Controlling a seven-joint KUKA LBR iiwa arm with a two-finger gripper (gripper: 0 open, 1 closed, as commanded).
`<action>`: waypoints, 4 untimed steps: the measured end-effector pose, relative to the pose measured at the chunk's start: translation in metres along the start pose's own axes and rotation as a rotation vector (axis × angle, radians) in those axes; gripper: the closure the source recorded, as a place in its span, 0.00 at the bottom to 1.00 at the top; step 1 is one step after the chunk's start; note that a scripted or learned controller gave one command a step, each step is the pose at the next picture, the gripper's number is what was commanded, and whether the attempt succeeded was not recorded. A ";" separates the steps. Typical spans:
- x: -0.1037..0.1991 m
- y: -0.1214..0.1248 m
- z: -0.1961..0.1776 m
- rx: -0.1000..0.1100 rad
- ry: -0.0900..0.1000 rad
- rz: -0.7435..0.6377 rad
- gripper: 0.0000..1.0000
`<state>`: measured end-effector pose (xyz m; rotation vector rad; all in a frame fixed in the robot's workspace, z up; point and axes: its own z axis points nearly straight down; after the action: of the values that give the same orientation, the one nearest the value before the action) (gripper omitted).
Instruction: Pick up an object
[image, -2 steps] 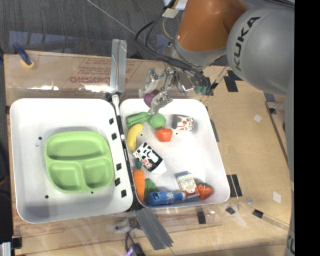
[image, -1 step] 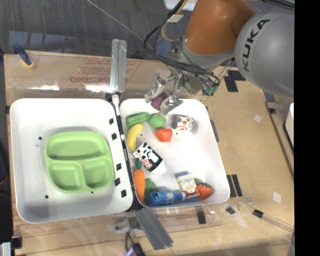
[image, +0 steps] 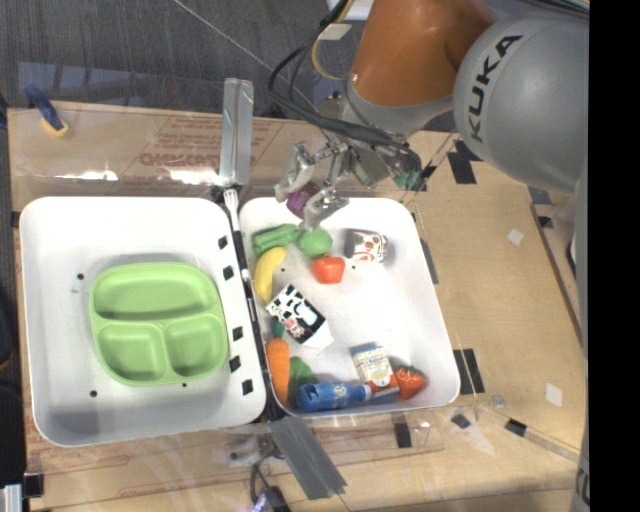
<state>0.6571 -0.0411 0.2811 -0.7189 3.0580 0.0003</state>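
Camera view: the gripper (image: 310, 186) hangs over the right bin (image: 430, 300) at its 12 o'clock rim, fingers spread apart, a small purple object (image: 298, 203) sitting between them, though real grip is unclear. Just toward 6 o'clock lie a green vegetable (image: 275, 238), banana (image: 267, 272) and red pepper (image: 329, 269). The left bin (image: 50, 300) bears a green divided plate (image: 158, 322)

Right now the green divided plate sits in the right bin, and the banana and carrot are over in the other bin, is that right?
Not quite. The camera view shows the green divided plate in the left bin. The banana and carrot are in the other bin, the right bin, as you said.
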 end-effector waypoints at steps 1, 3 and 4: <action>-0.001 0.000 -0.011 0.002 -0.003 -0.002 1.00; 0.023 -0.048 0.001 0.003 -0.003 -0.086 1.00; 0.013 -0.028 -0.011 0.003 -0.004 -0.031 1.00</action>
<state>0.6576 -0.0720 0.2922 -0.7655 3.0416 -0.0020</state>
